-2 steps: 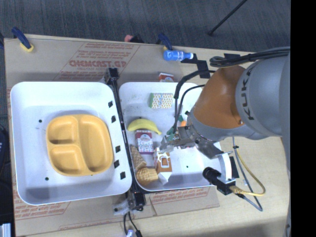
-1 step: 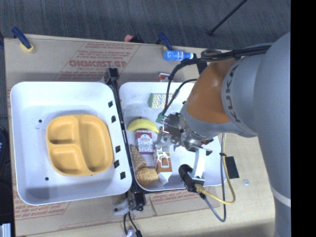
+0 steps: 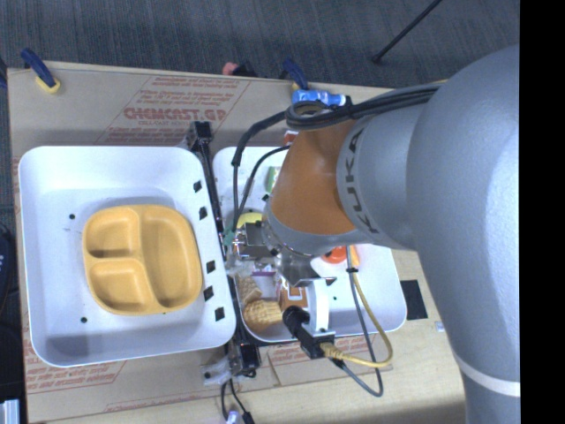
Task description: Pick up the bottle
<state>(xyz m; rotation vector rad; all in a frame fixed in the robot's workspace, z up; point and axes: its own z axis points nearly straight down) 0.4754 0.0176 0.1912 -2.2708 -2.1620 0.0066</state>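
Overhead, arm (image 3: 415, 184) lettered KUKA above right bin (image 3: 388, 307), cardboard (image 3: 177, 113) printed CHEMCAST GP, tool (image 3: 265, 276) grip unclear

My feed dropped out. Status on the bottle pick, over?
Claw low over right bin, fingers hidden. Bottle not made out under the arm. Yellow tray sits in left bin.

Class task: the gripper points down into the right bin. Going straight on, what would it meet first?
Probably the tan round item lying directly beneath the gripper in the right bin, though depth is unclear.
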